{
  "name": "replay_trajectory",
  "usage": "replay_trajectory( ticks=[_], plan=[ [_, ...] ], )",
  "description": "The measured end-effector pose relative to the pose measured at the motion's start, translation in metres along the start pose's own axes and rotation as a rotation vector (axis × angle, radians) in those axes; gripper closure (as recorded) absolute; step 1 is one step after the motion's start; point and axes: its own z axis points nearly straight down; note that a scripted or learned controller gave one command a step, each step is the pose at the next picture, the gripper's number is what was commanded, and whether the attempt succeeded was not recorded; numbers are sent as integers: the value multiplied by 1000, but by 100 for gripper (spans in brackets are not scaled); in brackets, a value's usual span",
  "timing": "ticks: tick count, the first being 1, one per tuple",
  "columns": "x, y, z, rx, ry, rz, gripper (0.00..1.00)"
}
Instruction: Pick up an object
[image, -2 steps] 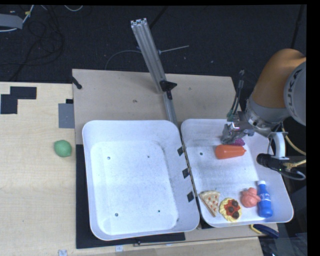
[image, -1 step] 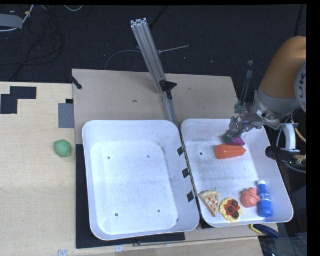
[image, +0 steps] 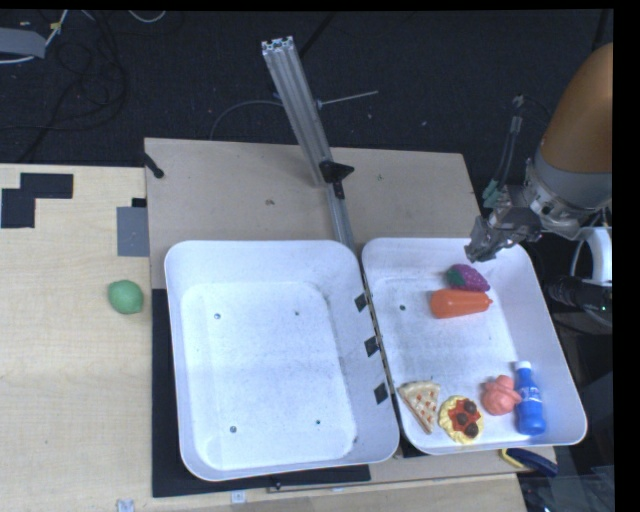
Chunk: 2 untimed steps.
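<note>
The right bin (image: 420, 340) holds several toy foods. A purple grape bunch (image: 468, 277) lies near its back edge, with an orange carrot (image: 460, 303) just in front of it. Along the front lie a pizza slice (image: 421, 403), a round pizza (image: 461, 418), a pink piece (image: 498, 395) and a blue bottle (image: 528, 400). My gripper (image: 483, 247) hangs over the back right corner of this bin, just above and behind the grapes. Nothing shows between its fingers.
The left bin (image: 262, 360) sits beside the right one. A green ball (image: 126, 297) rests on the wooden bench at far left. A metal rail (image: 305, 115) slants down from the back to the gap between the bins.
</note>
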Motion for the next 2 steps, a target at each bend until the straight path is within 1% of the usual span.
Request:
replay_trajectory(
  ticks=[1,2],
  plan=[
    [52,-11,17,6,1,-3,100],
    [100,-28,14,4,1,-3,100]
  ],
)
